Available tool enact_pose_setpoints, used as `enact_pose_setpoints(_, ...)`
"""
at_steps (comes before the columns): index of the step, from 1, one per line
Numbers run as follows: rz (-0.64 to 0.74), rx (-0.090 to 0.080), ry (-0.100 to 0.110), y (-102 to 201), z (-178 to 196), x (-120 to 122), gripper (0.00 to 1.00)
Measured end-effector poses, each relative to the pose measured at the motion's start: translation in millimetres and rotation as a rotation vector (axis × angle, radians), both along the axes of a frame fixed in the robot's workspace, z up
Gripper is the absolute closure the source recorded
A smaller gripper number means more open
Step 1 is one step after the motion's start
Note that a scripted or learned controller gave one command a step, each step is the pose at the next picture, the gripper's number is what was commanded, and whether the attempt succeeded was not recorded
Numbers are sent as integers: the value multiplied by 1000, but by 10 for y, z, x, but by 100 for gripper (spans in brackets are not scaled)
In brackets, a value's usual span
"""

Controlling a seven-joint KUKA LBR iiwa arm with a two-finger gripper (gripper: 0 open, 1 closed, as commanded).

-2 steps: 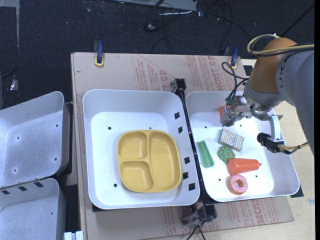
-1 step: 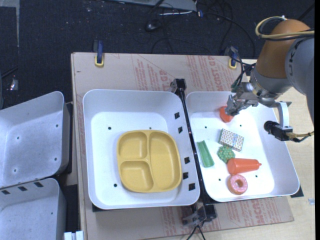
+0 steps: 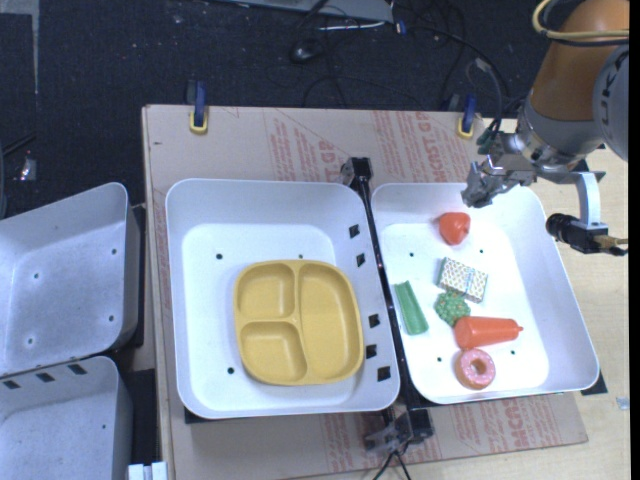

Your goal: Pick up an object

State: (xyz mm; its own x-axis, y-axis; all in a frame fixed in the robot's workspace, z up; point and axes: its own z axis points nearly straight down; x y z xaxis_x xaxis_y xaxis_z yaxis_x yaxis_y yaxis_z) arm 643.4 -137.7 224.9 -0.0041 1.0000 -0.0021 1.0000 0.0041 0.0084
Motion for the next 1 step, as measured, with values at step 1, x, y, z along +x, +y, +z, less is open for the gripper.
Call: enact_pose_setpoints(1,-1,1,4,0,164,10,100)
